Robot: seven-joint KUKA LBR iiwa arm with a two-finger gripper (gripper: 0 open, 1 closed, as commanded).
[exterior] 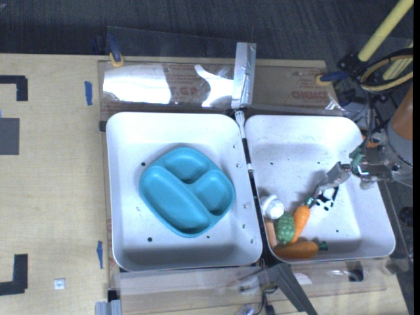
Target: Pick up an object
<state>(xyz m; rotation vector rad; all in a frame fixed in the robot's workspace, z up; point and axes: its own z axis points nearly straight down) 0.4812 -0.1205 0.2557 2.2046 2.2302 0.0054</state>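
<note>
The right bin (295,133) holds a small cluster of toys near its front left corner. A black-and-white toy (324,199) lies next to an orange carrot (301,220). Beside them are a green broccoli piece (285,228) and a white piece (272,209). A second orange carrot (299,249) lies against the front wall. My gripper (335,174) reaches in from the right and hangs just above and behind the black-and-white toy. Nothing is visibly held in it.
The left bin (125,136) carries a blue divided plate (187,190) at its middle. A metal divider (243,77) stands behind the seam between the bins. Cables and a yellow pole (387,25) sit at the far right behind the arm.
</note>
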